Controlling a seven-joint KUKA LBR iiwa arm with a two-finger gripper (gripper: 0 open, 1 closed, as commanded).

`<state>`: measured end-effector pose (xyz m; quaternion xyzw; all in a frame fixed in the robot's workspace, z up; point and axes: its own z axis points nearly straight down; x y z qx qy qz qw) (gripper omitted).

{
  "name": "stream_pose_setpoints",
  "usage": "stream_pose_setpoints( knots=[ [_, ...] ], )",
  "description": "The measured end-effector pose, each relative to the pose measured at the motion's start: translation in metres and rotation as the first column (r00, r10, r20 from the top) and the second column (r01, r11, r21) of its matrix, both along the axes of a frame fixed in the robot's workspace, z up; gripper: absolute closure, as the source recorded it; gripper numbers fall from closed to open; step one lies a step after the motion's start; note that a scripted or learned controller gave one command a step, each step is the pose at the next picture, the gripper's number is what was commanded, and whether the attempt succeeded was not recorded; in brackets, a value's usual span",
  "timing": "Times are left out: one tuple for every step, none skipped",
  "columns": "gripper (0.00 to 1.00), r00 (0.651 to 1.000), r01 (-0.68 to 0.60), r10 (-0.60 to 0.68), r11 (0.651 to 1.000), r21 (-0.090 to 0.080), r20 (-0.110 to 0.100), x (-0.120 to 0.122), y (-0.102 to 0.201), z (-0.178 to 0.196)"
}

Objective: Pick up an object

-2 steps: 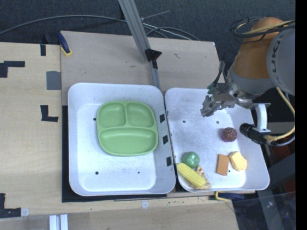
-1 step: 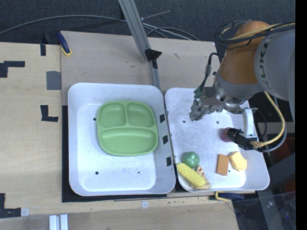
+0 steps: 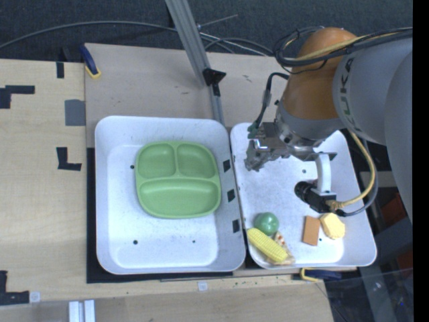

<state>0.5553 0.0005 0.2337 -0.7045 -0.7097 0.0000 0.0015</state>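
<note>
the gripper (image 3: 257, 158) hangs over the far left part of the right bin (image 3: 348, 173), its fingers too blurred to tell whether they are open or closed; nothing shows between them. the objects sit at that bin's near end: a green ball (image 3: 267, 223) touching a yellow corn cob (image 3: 269, 245), then an orange block (image 3: 310, 231) beside a yellow piece (image 3: 333, 226). a green divided plate (image 3: 178, 178) lies in the left bin (image 3: 114, 240).
</note>
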Motion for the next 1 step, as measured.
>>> stream_pose_setpoints(
  knots=[
    [1.00, 1.000, -0.001, 0.001, 1.000, -0.001, -0.001, -0.0107, 0.0604, -0.0067]
  ],
)
